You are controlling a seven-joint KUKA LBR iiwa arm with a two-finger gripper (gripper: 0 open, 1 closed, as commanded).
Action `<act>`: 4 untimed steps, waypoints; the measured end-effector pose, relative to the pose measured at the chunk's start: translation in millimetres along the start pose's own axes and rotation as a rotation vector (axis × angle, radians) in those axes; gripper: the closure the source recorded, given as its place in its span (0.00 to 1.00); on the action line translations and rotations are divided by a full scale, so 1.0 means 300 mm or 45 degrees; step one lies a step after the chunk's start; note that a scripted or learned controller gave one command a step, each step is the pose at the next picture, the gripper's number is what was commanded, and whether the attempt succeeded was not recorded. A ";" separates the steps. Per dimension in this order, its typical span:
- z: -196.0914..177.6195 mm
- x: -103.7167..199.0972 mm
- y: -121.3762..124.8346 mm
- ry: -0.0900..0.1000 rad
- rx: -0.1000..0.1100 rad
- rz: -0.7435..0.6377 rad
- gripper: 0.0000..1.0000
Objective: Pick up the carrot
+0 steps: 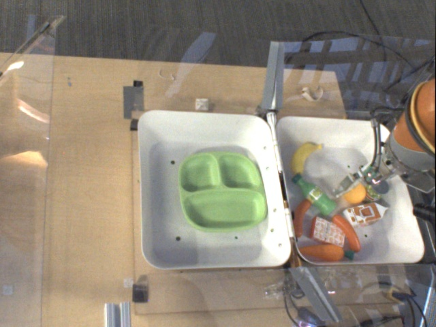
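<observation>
An overhead, slanted view shows a wooden bench with two shallow white bins side by side. The left bin [153, 182] holds a green divided plate [223, 191]. The right bin [409, 247] holds a crowded heap of toy food. The carrot [321, 253], orange with a small green tip at its right end, lies flat along the near wall of the right bin, at the bottom of the heap. Just above it, and seemingly touching it, sit a small red and white carton [328, 231] and a red sausage-like piece [349, 233]. Further back are a green bottle [317, 197], a yellow banana [306, 157] and a small orange fruit [355, 195]. The grey arm with its orange band enters from the right, and its gripper [364, 179] hangs over the middle of the right bin, close to the orange fruit and well apart from the carrot. Whether its fingers are spread or closed cannot be told from here, and nothing is visibly held between them. To do this step well, the gripper probably needs to travel toward the near wall, line its fingers across the carrot's narrow width, and descend at the carrot's left half, away from the carton and sausage. The close bin wall leaves little room, so a centred, straight descent seems safest.
</observation>
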State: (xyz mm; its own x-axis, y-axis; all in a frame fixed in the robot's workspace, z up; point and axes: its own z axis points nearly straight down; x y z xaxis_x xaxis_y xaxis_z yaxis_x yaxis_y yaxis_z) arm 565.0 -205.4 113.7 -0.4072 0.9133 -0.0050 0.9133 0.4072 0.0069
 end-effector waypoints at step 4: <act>0.075 -0.009 0.356 0.020 0.001 -0.088 0.00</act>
State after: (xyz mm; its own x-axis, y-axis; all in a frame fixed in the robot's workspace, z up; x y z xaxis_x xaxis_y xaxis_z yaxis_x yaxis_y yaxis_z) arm 663.8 -164.4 92.0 -0.4691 0.8831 0.0101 0.8832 0.4690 0.0066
